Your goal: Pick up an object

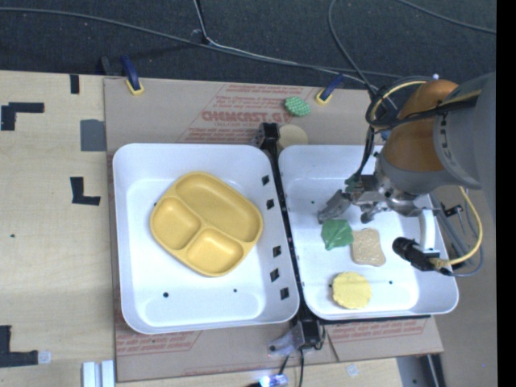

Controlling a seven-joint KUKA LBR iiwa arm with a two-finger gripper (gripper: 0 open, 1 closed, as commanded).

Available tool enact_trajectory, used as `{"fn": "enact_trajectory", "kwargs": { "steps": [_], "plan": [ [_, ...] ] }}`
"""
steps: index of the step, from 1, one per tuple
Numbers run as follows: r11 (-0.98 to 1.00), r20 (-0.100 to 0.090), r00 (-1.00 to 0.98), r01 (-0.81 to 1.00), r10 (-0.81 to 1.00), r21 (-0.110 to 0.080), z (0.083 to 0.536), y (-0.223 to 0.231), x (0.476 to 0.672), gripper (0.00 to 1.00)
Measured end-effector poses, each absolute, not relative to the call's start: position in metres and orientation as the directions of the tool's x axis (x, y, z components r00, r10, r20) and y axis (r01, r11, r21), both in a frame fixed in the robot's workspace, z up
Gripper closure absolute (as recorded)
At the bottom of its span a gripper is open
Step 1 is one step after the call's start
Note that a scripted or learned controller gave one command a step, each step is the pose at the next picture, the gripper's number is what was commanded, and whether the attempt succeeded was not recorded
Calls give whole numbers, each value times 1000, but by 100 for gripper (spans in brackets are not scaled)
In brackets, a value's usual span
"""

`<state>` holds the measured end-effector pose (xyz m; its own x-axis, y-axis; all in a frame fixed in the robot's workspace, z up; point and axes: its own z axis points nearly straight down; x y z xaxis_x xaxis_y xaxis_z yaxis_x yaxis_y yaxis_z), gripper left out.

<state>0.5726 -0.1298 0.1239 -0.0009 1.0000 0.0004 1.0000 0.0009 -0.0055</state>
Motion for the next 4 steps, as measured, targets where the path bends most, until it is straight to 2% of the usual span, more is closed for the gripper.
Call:
{"fn": "enact_trajectory", "kwargs": {
  "steps": [1,2,3,4],
  "plan": [
    [2,-2,-2,1000,1000,-1,83,-129,572,0],
    [2,-3,-2,1000,1000,9,98,-129,576,100],
    [0,0,0,1000,1000,1,155,-132,568,100],
    [1,-1,-1,1000,1000,3,204,-138,576,100]
  ]
}}
